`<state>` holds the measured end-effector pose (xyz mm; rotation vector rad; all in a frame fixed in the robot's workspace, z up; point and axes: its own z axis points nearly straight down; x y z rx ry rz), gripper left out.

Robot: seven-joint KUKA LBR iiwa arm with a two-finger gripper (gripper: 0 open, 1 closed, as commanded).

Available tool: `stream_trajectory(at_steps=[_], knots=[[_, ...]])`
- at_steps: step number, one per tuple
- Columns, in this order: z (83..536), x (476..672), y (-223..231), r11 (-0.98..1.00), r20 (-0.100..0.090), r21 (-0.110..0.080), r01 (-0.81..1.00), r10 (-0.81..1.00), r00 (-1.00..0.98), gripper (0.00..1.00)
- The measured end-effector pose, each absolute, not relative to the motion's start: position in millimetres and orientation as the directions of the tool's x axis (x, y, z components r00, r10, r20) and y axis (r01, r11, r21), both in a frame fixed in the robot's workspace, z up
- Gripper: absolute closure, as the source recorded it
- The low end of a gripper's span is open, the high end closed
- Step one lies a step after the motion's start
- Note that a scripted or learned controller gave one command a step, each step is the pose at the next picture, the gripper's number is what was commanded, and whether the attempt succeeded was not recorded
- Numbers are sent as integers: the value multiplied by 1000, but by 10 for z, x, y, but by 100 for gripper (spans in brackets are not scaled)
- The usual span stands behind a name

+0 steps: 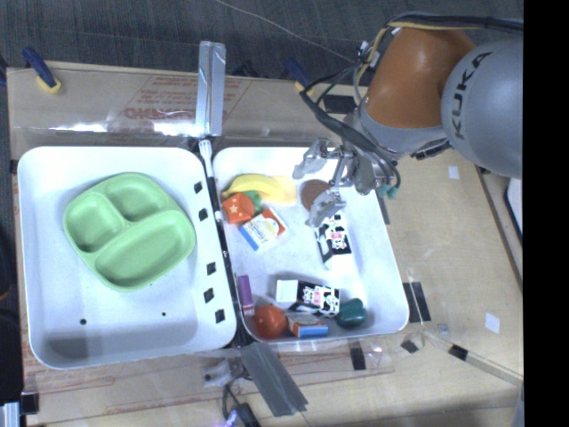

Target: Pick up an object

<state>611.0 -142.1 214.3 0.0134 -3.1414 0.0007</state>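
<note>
The right bin holds several small objects: a yellow banana, a red tomato-like toy, an orange and white carton, a brown round piece, a black and white cow-print carton, a second cow-print box, a green piece and a red piece. My gripper hangs over the bin's upper middle, its fingers spread apart around the brown piece and just above the cow-print carton. Nothing is between the fingers.
The left bin holds a green divided plate. A metal divider post stands between the bins at the back. A purple strip lies along the right bin's left wall. Cables trail from the wrist.
</note>
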Motion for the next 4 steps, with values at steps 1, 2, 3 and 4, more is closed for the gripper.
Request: stream_trajectory(at_steps=[1,2,3,4], knots=[[918,6245,-1987,997,-2,-1,-79,-79,-997,0],[936,5689,-2087,1000,-3,0,-7,-7,-1000,0],[935,6556,-1032,1000,-3,2,2,2,-1000,0],[924,5841,-1629,999,0,-1,-32,-32,-999,0]])
